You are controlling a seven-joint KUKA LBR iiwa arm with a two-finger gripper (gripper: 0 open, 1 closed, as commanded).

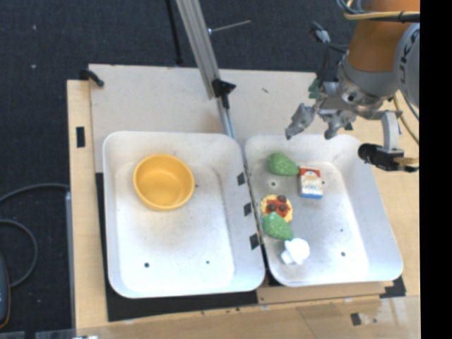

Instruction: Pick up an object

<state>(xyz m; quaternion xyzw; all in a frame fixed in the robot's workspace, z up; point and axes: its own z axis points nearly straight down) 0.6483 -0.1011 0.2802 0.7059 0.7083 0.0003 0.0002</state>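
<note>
2 spread fingers of the empty pincer [313, 129] hover just above-right of the green toy [282, 164].

You have open floor across the right bin's [367, 210] right half. Its left side is crowded by 5 items near the divider: 2 green toys [283, 164], a carton [310, 182], a pizza-like toy [276, 206], a white object [296, 251].
</note>
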